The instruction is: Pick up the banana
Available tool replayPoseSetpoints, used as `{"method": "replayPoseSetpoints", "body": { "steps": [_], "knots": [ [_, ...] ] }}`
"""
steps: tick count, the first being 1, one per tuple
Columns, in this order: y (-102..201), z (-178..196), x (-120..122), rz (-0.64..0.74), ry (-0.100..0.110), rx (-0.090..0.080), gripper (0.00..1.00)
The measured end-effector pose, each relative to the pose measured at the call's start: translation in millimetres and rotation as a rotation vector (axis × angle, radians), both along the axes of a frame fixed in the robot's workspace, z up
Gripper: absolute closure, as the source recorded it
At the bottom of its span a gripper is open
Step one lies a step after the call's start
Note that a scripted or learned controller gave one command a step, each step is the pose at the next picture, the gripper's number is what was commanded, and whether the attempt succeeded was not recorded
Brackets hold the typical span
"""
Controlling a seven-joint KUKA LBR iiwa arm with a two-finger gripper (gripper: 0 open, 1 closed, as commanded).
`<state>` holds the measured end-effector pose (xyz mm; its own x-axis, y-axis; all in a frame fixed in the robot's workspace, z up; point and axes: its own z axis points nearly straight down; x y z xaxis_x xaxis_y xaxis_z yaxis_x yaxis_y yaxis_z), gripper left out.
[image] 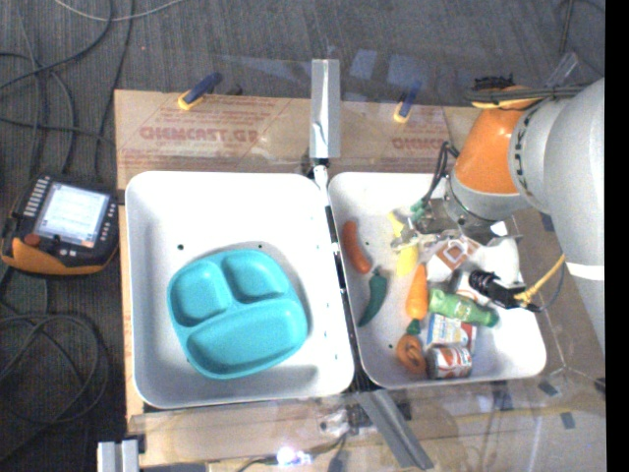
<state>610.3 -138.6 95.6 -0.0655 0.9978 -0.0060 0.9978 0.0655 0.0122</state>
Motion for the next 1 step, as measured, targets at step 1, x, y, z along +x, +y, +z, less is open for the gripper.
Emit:
{"method": "replayPoseSetpoints", "body": {
  "steps": [1],
  "knots": [
    [38.8, 62.9, 20.2, -0.009, 0.018, 0.004, 1.00]
  ]
}}
